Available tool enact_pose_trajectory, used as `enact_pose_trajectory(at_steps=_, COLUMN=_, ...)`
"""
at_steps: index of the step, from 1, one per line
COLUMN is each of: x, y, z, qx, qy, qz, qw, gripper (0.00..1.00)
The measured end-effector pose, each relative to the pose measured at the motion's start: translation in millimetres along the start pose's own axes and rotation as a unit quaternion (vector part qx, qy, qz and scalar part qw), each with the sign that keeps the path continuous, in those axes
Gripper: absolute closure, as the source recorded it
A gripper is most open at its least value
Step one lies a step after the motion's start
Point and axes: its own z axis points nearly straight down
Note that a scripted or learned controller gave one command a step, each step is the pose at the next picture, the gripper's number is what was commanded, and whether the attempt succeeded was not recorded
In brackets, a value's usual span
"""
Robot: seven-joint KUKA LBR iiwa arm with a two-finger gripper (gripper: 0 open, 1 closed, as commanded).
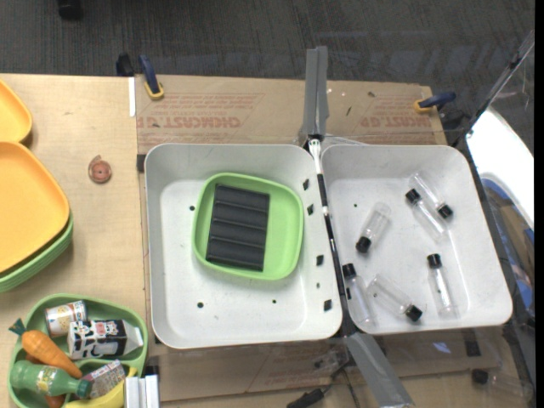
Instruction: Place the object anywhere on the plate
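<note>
The left white bin (170,313) holds a green plate (204,228). A black ribbed block (238,226) lies flat in the middle of the plate. In the right white bin (476,185), several clear vials (372,228) with black caps lie scattered, well apart from the plate.

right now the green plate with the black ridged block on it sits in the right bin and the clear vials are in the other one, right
Not quite: the camera view shows the green plate, with the black ridged block on it, in the left bin. The clear vials lie in the right bin.
</note>
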Motion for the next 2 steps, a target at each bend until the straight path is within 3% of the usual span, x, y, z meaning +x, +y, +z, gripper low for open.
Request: enact_pose_trajectory(at_steps=2, x=14, y=3, z=0, qx=0.000, qy=0.000, qz=0.000, qw=1.0000, gripper=0.00)
